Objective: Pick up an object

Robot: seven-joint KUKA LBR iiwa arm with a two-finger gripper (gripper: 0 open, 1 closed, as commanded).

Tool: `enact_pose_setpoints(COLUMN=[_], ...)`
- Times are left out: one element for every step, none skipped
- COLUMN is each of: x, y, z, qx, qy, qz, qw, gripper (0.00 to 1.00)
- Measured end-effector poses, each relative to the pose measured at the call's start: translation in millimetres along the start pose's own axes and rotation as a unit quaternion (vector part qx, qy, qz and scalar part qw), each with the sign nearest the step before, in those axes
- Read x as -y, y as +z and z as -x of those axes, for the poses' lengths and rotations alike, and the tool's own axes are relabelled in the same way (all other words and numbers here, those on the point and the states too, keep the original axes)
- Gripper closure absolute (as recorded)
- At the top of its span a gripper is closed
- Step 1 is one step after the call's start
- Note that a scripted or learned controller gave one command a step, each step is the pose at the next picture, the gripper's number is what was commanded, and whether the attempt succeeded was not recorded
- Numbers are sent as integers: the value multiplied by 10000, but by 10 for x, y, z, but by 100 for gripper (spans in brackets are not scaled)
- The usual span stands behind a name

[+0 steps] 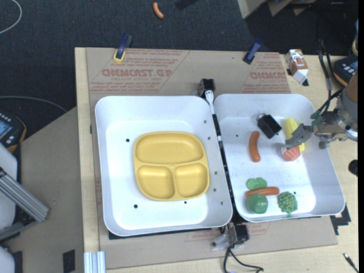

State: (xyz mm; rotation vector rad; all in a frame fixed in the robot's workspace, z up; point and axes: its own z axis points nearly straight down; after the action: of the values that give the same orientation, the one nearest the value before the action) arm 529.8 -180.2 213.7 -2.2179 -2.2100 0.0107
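We saw a yellow tray (170,165) with three parts sitting in the left bin (108,152). In the right bin (324,181) lay a red sausage (254,146), a black block (269,125), and near the front some green toy food (257,199) and a bumpy green ball (287,202). The gripper (300,136) hung low at the right side, just over a yellow toy (290,125) and a red toy (292,154). We could not tell how its fingers stood.
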Motion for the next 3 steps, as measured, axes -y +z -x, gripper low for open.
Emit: enact_pose_setpoints(x=[-28,-59,-146], y=[-66,378,961], z=[-2,41,51], qx=[16,2,-1], qy=[-16,-15,-19], qz=[65,33,30], qw=[10000,10000,10000], gripper=[0,0,0])
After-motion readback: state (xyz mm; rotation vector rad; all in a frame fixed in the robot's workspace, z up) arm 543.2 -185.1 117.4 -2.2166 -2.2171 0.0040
